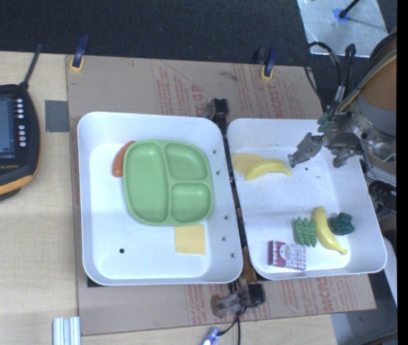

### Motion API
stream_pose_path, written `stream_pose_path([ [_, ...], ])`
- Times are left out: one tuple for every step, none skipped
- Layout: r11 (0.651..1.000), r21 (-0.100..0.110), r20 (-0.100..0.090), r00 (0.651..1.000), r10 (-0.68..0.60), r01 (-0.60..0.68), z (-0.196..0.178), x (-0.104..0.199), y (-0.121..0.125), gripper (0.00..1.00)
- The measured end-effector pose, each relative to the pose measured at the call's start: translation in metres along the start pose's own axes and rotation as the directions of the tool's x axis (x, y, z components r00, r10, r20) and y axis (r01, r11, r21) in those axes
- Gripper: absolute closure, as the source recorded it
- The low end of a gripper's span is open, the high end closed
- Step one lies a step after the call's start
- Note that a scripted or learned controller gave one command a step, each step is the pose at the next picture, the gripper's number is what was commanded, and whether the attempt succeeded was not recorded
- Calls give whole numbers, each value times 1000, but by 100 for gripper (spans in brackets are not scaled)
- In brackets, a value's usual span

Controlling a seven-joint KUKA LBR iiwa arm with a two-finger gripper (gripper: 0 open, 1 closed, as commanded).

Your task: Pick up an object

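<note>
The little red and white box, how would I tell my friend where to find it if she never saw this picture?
Start at the right bin, the one without the green plate. Look along its near edge, toward the left corner: the little red and white box lies flat there. Its neighbours, a spiky green toy and a yellow banana, are rounded; it alone is a flat rectangle.

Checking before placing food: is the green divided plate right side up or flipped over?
Right side up: the green plate shows three recessed compartments facing the camera.
</note>
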State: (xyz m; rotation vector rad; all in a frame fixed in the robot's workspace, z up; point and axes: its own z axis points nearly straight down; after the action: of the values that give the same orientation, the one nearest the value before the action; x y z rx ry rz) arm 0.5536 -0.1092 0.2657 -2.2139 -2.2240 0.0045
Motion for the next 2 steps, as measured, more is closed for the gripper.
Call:
stream_pose_path([
  [1000,0,2,1000,1,-1,57,-56,-27,0],
  [1000,-3,2,1000,0,0,154,-49,-49,0],
])
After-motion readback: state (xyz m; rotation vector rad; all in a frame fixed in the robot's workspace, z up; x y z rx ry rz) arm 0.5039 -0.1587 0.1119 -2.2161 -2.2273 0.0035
